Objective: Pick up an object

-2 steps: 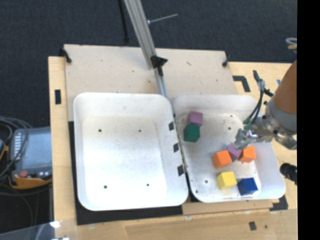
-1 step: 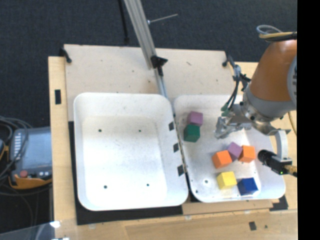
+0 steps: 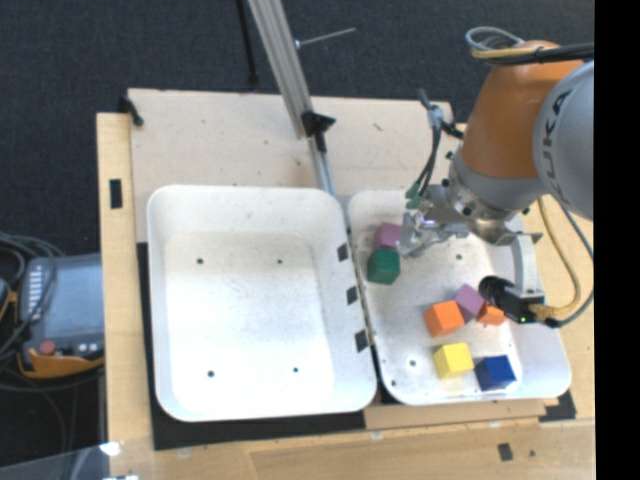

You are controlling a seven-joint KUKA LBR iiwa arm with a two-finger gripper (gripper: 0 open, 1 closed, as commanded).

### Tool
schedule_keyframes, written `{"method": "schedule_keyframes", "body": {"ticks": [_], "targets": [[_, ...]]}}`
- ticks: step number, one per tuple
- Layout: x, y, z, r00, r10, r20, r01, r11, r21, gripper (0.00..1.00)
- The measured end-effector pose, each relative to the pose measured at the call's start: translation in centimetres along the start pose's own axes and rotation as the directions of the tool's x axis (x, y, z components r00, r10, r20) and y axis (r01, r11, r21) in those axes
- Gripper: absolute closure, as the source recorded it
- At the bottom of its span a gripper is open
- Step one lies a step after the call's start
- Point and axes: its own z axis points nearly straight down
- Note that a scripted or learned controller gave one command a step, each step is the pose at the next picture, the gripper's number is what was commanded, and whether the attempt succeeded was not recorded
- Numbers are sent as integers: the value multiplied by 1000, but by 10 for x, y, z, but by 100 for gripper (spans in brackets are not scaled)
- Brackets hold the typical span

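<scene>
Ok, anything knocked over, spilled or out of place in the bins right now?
Nothing stands out. The blocks all sit inside the right bin: pink and green near the pincer, with orange, purple, yellow and blue clustered nearer the front.

A pale wooden bench (image 3: 215, 133) is filling the middle of the frame, sitting on dark carpet. Two shallow white bins are lying side by side on it: the left bin (image 3: 170, 298) is taking up the centre, and the right bin (image 3: 545, 368) is sitting toward the lower right. A slanted metal post (image 3: 285, 58) is rising from the bench's upper middle.
</scene>
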Motion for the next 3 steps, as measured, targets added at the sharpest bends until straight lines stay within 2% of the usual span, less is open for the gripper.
{"method": "schedule_keyframes", "body": {"ticks": [1, 2, 3], "targets": [[50, 26, -3, 1000, 0, 0, 0, 1000, 0, 100], [93, 44, 17, 1000, 1, 1, -1, 1000, 2, 100], [137, 69, 11, 1000, 1, 0, -1, 1000, 0, 100]]}}
